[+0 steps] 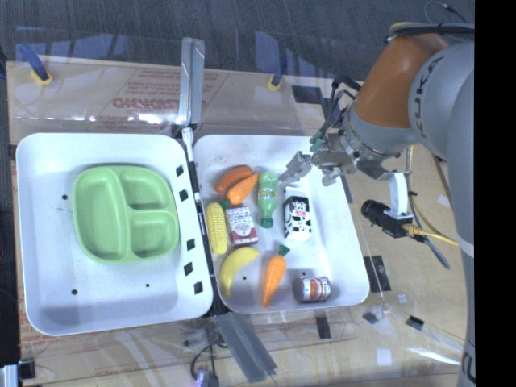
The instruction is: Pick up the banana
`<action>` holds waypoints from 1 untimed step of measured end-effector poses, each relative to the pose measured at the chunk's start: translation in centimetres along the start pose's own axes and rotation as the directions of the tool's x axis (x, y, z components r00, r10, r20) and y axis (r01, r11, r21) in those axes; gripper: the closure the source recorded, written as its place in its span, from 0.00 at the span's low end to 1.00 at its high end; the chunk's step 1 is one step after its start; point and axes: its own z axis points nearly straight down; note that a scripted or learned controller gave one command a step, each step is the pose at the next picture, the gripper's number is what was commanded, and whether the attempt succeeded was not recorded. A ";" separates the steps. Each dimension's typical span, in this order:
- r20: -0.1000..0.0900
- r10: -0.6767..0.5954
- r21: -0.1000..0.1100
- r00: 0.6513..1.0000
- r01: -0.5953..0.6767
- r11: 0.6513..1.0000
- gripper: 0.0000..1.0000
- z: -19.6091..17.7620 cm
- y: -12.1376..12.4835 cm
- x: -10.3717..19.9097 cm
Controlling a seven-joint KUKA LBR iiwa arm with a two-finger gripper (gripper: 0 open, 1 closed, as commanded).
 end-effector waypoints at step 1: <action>0.000 -0.179 0.000 0.984 0.179 0.984 0.00 7.0 -7.0 5.7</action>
